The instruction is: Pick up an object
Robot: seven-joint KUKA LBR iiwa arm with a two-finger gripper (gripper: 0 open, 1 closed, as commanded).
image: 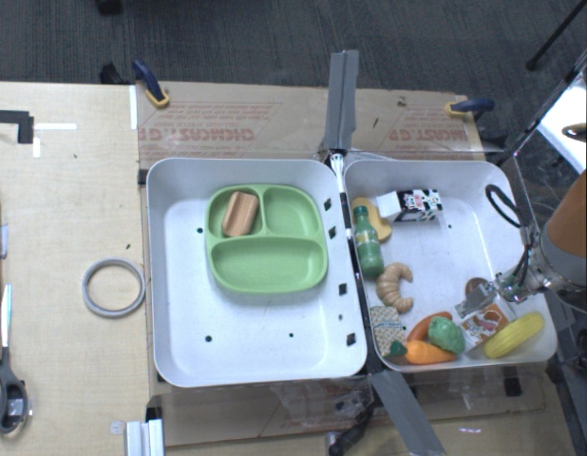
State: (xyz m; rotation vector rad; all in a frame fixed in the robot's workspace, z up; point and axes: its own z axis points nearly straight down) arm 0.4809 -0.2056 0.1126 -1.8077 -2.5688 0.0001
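Down at the frame's lower right, the pincer point(485, 297) hangs over crowded toys beside the corn cob point(514, 335), grip unreadable, so it may snag two.

Both white bins point(170, 283) look like smooth, slightly glossy plastic. The green divided plate point(268, 255) at the frame centre is matt plastic. The bench point(56, 217) at left seems pale wood. The tape ring point(114, 286) is perhaps paper.

One fixed camera looks down at a slant from above the bench point(66, 207), far enough to frame both white bins point(170, 283) mid-frame, floor along the top.
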